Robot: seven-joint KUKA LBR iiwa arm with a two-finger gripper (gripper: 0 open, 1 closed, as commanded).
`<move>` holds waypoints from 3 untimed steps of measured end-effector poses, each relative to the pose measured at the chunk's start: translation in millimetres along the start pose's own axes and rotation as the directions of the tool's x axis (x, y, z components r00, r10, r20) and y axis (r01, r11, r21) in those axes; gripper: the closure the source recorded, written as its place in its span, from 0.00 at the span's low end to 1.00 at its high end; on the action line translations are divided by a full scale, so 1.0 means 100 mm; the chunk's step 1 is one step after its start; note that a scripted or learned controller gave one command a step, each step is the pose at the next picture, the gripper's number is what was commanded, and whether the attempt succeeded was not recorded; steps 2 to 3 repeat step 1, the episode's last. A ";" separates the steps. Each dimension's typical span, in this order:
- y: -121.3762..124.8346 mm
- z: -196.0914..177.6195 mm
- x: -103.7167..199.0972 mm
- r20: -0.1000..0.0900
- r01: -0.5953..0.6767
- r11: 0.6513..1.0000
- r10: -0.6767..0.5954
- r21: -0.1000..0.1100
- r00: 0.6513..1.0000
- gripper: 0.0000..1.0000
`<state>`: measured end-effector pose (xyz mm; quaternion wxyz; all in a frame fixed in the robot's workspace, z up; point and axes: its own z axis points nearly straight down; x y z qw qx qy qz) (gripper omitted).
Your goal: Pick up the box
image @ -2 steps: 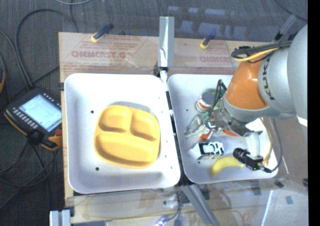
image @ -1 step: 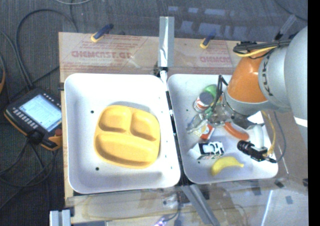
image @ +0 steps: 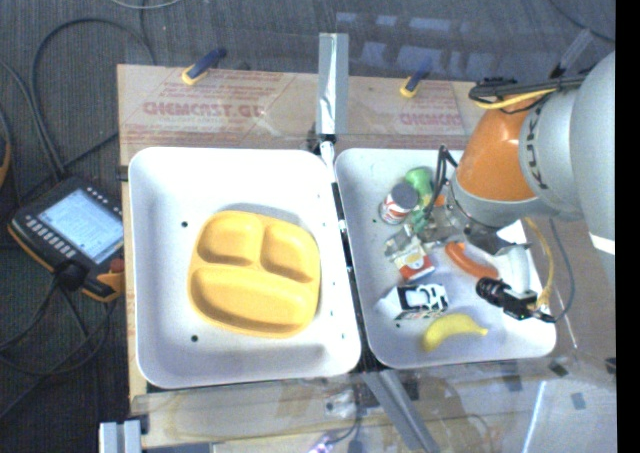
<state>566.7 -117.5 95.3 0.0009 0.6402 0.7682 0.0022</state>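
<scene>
Hand (image: 428,224) low over right bin (image: 365,241) clutter (fingers obscured).

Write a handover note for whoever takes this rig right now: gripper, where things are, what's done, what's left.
Gripper: down in the right bin among the clutter; whether it is open or shut can't be told from this view.
Box: small red and white, lying in the right bin just below the gripper, beside the carrot. Nothing is seen between the fingers.
Also in the right bin: can, green item, black and white item, banana.
Left bin: yellow tray.
Done: arm has reached the pile.
Left: grasp the box and lift it.
</scene>
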 end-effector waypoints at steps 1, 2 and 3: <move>0.42 -0.86 0.64 0.000 0.023 1.000 -0.023 0.008 1.000 1.00; 0.42 -0.86 0.64 0.000 0.023 1.000 -0.023 0.008 1.000 1.00; 0.42 -0.86 0.64 0.000 0.023 1.000 -0.023 0.008 1.000 1.00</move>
